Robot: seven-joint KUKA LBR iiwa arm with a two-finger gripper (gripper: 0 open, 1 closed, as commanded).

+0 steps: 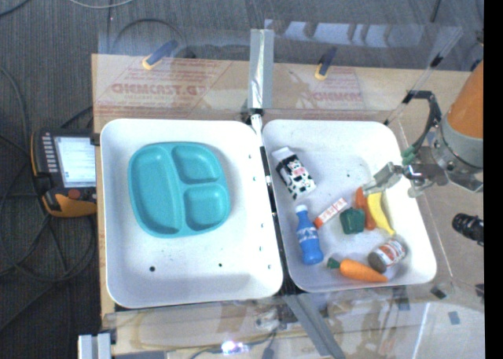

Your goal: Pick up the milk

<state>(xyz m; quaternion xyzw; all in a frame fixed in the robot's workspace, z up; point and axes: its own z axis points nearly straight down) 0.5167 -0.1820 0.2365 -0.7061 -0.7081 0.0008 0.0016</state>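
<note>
The milk (294,174), a small white bottle with black cow patches and a white cap, lies on its side in the upper left of the right bin (346,141). My gripper (399,180) hangs over that bin's right side, well to the right of the milk and apart from it. Its fingers (383,177) stand open with nothing between them.
Sharing the right bin are a blue bottle (307,236), a red and white stick (332,211), a green block (352,221), a banana (380,212), a can (388,254) and a carrot (361,270). A teal divided plate (179,188) lies in the left bin (126,271).
</note>
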